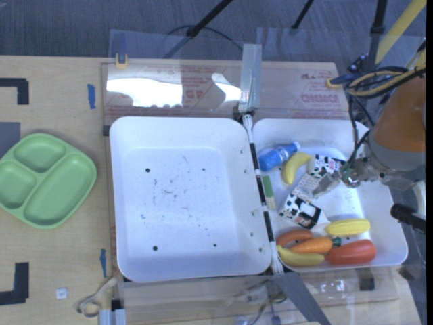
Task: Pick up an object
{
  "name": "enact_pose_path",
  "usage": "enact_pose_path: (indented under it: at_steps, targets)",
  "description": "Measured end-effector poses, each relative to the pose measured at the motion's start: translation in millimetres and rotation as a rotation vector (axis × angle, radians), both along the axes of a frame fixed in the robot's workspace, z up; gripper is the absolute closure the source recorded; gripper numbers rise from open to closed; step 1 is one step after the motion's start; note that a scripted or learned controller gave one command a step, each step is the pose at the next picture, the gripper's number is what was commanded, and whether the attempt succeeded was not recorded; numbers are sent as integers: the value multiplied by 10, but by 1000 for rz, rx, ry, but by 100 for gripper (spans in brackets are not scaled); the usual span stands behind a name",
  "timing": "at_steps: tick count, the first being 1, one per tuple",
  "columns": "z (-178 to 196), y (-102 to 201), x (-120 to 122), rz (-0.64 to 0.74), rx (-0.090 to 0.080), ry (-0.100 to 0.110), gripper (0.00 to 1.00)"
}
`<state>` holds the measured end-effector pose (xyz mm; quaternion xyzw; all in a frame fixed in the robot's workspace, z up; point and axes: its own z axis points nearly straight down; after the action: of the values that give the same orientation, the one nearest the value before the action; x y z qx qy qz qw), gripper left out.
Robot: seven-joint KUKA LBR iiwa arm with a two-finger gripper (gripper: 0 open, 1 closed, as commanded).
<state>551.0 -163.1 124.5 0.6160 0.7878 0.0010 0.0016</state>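
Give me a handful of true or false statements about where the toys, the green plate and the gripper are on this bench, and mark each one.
1. The blue bottle lies in the right bin. True.
2. The green plate sits inside the left bin. False: it rests on the wooden bench, to the left of that bin.
3. The gripper hangs over the right bin, near the black and white box. True.
4. The carrot lies at the far edge of the right bin. False: it lies at the near edge, beside the red pepper.
5. A banana lies next to the blue bottle. True.
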Motion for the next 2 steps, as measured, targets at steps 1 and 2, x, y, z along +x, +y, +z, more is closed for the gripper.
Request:
enact_pose_path:
  at_steps: [1,2]
  targets:
    - [-328,509,122,-245,1,-8,0]
    - [204,110,318,-219,0,1,0]
